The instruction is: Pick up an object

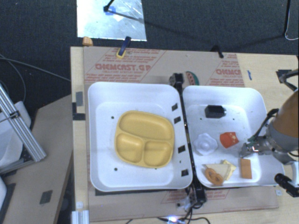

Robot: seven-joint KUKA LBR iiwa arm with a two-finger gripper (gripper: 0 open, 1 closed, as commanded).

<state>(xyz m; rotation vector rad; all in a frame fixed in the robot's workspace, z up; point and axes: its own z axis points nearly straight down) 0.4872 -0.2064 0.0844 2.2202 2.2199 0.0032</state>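
Orange block [245, 168] lies by the front right corner of the right bin [243, 99], just beside the low-hanging gripper [252, 148], probably the chosen target, though I cannot tell whether that gripper is spread or closed.

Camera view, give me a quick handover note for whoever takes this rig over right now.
Gripper: low over the right bin, just above the tan block; nothing seen between its fingers.
Right bin: black object, red piece, clear cup, sandwich-like item, tan block.
Left bin: yellow divided tray.
Done: arm reached in; no pick visible.
Left: grasp and lift one object.
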